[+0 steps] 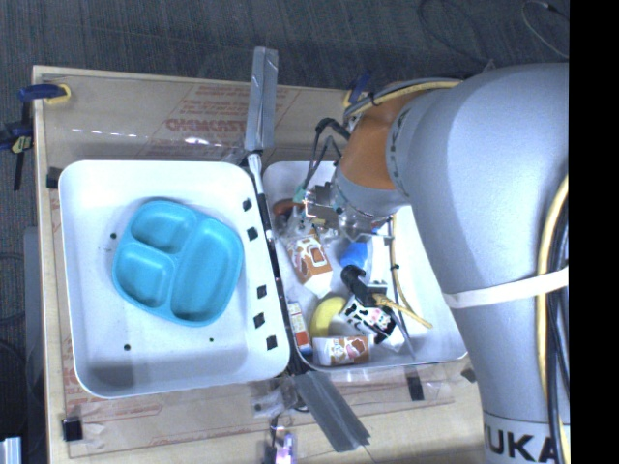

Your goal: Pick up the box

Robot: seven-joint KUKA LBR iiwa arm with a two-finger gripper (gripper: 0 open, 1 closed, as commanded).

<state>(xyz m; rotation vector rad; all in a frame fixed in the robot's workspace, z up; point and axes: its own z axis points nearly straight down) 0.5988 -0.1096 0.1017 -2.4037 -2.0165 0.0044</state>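
Box (309, 259) is what we take the small white and orange-brown carton to be, lying flat in the right bin (426, 351), close to the divider between the two bins and just near of the claw (324, 211). It looks like a light cardboard carton: stiff on its flat faces, likely to dent if squeezed hard, and with a printed skin that may be a little slick. We would take hold across its narrower sides, where two fingers can span it, and not across the broad top face.

The claw hangs over the far part of the right bin, under the orange band (372, 153) of the arm (484, 191). The wrist and cables cover its tips, so we cannot tell whether it is open or closed, and we see nothing held in it.

Crowding is the trouble here. A blue object (356, 255) lies just right of the box, a yellow ball (327, 313) sits near of it, and a black and white patterned item (372, 319) and a second printed packet (340, 351) lie toward the near rim. A slim packet (297, 322) runs along the divider. In the left bin (87, 259) rests a blue sectioned tray (179, 259), well apart from all this. Both bins sit on the bench (126, 104).
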